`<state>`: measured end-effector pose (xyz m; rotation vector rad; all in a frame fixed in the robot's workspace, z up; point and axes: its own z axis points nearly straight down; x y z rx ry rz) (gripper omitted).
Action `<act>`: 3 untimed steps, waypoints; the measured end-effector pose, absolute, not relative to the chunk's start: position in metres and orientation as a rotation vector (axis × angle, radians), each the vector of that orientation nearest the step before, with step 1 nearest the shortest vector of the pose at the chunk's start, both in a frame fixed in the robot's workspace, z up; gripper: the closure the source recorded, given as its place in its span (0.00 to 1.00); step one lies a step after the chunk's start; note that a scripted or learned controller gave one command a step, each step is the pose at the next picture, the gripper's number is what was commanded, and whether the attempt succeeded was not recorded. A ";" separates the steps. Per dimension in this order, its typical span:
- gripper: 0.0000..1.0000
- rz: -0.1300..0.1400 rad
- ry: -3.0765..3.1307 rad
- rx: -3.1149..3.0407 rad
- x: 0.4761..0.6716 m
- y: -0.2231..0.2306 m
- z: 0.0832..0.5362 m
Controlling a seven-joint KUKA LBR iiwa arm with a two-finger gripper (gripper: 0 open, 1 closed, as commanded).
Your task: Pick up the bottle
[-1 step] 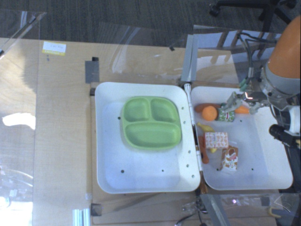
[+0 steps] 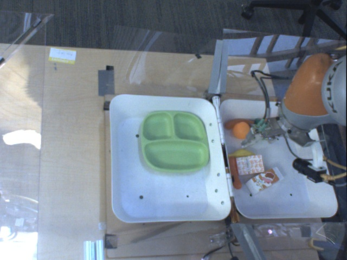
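Presently, inventory of the right bin (image 2: 325,207), which serves as the landmark throughout.

Bottle (image 2: 265,181): small, white with a red and brown printed label, lying on its side on the floor of the right bin, toward its near left part. Nothing grips it.

Carton (image 2: 249,164): small box with yellow and red print, lying just beyond the bottle and touching or nearly touching it; which, cannot be told.

Red item (image 2: 235,177): narrow, lying along the bin's left wall, just beside the carton.

Orange ball (image 2: 241,129): round, at the bin's far left corner, apart from the carton.

Gripper (image 2: 254,138): low over the bin's far part, just right of the orange ball, well apart from the bottle. Whether it is spread or closed cannot be told; nothing is seen held.

Arm (image 2: 306,93): grey, with an orange band, entering over the bin's right side.

Left bin (image 2: 124,199): adjoining the right bin's left wall.

Green tray (image 2: 174,141): three compartments, resting in the left bin's far half.
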<state>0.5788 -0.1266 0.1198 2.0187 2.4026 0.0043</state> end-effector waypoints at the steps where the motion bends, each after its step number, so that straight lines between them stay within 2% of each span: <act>1: 0.00 -0.036 2.596 1.869 0.648 -0.163 0.086; 2: 0.00 0.005 2.221 2.217 0.652 -0.098 0.086; 3: 0.00 -0.009 1.867 2.530 0.649 -0.088 0.086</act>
